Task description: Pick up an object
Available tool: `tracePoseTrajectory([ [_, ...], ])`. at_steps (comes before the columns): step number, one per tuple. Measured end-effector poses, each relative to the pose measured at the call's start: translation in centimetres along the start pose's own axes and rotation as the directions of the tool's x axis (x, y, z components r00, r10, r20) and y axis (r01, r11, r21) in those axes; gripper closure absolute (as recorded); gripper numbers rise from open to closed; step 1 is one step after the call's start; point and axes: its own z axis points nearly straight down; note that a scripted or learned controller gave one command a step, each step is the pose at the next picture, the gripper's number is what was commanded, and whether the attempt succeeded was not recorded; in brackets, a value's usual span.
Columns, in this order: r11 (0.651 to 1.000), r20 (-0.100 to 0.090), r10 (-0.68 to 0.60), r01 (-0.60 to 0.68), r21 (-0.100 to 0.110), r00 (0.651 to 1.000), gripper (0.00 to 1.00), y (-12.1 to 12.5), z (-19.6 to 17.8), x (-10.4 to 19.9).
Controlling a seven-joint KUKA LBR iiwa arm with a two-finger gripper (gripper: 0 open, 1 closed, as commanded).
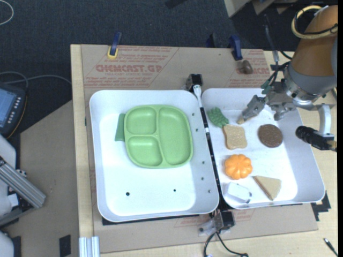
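Observation:
The right bin [300,165] holds several toy foods: a green leafy piece [217,116], a tan bread slice [235,137], a round brown cookie [270,135], an orange pumpkin [238,166], a tan wedge [268,186] and a small white piece [238,193]. My gripper [266,112] hangs over the far part of this bin, above and between the bread slice and the cookie. Its fingers are spread open, with only white bin floor showing between them. The left fingertip [250,112] sits just beyond the bread's far corner.
The left bin [107,186] holds a green divided plate [158,135]. A black-and-white divider [203,127] runs between the two bins. Clamps [236,47] sit on the bench's far edge. A black part of the arm [313,137] overhangs the right bin's right rim.

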Motion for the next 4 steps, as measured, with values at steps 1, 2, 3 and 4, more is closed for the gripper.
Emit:
tracePoseTrajectory([
  [1,1.0,0.002,-0.002,0.002,-0.013,1.0,0.0,0.3,-0.7,0.0],
  [2,1.0,0.001,-0.002,0.002,-0.008,1.0,0.0,0.2,3.6,0.0],
  [3,1.0,0.0,-0.002,0.002,-0.007,1.0,0.0,-0.4,8.6,0.8],
  [4,1.0,0.001,-0.002,0.002,-0.008,1.0,0.0,-0.5,12.3,0.9],
])
